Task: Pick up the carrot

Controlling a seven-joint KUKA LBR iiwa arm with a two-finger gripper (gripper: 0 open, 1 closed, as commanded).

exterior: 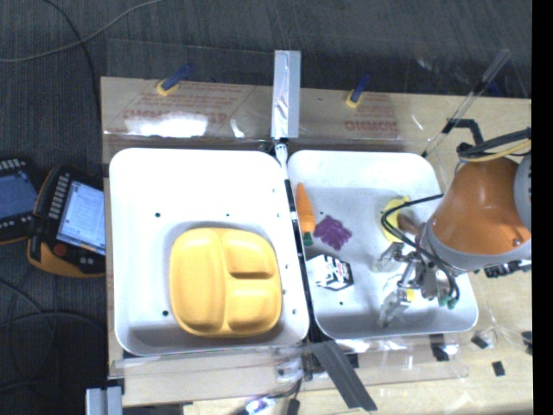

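The carrot (304,207) lies far left of the pincer (399,299), whose fingers are apart, holding nothing.

A robotics lab — two white bins (363,167) taped to a plywood bench (216,106) on grey carpet, loose cables (69,24) upper left, and a teach pendant (65,223) at the left edge.

Single fixed camera: mounted above the counter (501,335), angled downward, moderately distant; both white bins (138,258) framed left of the end effector (406,296).
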